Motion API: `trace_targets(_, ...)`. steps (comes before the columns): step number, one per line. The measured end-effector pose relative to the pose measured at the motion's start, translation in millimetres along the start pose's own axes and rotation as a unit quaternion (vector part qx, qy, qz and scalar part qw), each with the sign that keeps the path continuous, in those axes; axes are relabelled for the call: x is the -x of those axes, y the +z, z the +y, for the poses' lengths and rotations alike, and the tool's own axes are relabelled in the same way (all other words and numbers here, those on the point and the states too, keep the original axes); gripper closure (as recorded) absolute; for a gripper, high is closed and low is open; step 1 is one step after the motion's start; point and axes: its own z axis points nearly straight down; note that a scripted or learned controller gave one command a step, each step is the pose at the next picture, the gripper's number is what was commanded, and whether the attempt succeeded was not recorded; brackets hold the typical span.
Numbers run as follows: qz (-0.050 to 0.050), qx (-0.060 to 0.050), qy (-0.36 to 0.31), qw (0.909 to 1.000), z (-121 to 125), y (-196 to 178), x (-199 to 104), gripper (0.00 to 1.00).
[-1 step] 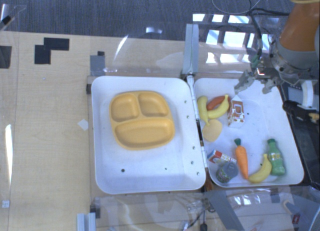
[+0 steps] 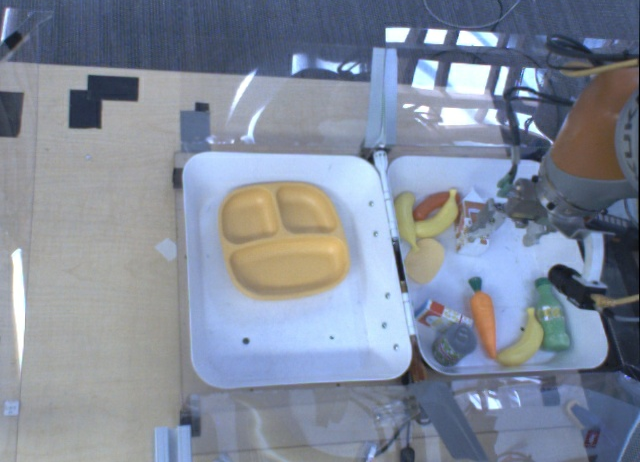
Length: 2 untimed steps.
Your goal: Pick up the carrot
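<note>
While the grey two-finger gripper (image 2: 497, 208) hovers at the right bin's (image 2: 590, 355) upper part, grip state unclear, the small orange green-topped carrot (image 2: 484, 319) lies low in that bin beside a yellow banana (image 2: 524, 341).

no text, brand, number or sign can be read here. the small red-and-white carton (image 2: 437, 311) in the right bin (image 2: 590, 350) and the red-and-white packet (image 2: 474, 224) near that bin's top carry print, but it is too small and blurred to make out.
</note>
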Motion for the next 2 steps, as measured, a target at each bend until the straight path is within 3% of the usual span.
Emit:
trace_targets(1, 0.000, 0.005, -0.052, 0.9986, -65, 63, 2, 0.00)
trace_targets(2, 0.000, 0.008, -0.053, 0.9986, -62, 51, 1, 1.00)
